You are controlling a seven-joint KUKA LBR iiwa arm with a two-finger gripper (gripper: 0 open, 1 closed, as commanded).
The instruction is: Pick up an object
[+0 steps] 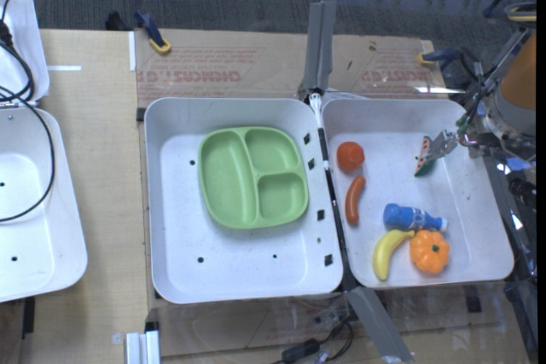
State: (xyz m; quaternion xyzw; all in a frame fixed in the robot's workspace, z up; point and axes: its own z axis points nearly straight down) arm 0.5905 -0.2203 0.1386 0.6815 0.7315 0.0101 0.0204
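The right bin (478,268) holds several toy foods. A red tomato (350,155) lies at its left, with a red-orange sausage (354,199) just below it. Near the front are a blue bottle (411,217), a yellow banana (387,252) and an orange pumpkin (429,251), close together. A small wedge-shaped slice (424,158), red with a green edge, sits toward the back right. My gripper (444,142) reaches in from the right and its tip is right at the upper end of that slice. Whether it touches the slice is unclear.
The left bin (171,260) holds a green divided plate (253,176). A grey divider post (321,47) rises between the bins at the back. A white basin with a black cable (34,209) stands at the far left. Clamps sit on the cardboard behind.
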